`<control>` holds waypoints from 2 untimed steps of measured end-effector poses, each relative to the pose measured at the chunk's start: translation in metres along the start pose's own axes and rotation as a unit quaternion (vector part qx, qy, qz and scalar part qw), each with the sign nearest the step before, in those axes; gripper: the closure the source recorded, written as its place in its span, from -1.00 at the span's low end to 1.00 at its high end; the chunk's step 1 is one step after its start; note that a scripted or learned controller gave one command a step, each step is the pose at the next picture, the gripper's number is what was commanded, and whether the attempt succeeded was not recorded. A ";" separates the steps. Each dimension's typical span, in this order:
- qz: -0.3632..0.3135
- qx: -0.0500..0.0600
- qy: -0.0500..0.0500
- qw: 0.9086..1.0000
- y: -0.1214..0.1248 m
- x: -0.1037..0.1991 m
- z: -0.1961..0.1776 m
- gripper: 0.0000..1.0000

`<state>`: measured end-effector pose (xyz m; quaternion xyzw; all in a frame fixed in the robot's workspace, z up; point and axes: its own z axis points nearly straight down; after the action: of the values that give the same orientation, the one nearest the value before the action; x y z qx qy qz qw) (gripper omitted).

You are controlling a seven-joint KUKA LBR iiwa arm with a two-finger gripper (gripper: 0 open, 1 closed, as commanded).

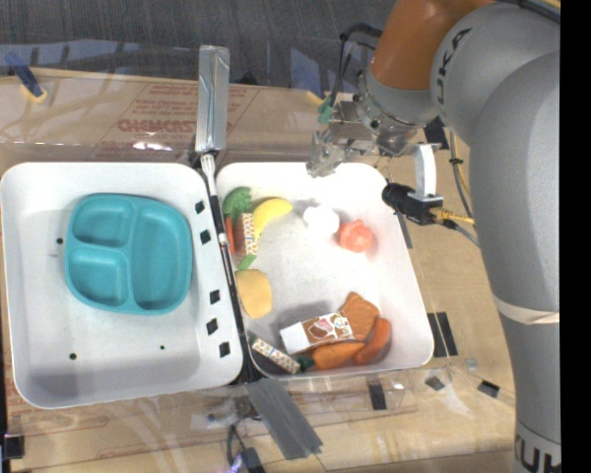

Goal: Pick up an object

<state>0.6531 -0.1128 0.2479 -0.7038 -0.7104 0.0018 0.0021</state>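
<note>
My gripper (325,162) hangs over the far rim of the right bin (414,294), with the orange-banded wrist up and to its right. Just below it lie a white lump (321,219) and a pink-red toy (356,236). To the left of those are a yellow banana-like piece (271,212), a green vegetable (237,201) and a yellow oval (255,293). A brown bread piece (360,314), a small carton (314,332) and an orange sausage shape (353,353) crowd the near corner. I see nothing hanging under the gripper.
A teal divided plate (130,252) rests in the left bin (30,363). Between the two bins runs a divider with black clips (220,264). A grey upright post (213,97) stands behind it. The arm's large grey body fills the right side.
</note>
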 end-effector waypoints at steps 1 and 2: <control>-0.007 0.001 0.000 1.000 0.004 0.067 0.059 -1.00; -0.021 -0.002 0.000 1.000 -0.010 0.011 0.147 -1.00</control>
<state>0.6419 -0.1015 0.1009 -0.6884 -0.7253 0.0002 0.0003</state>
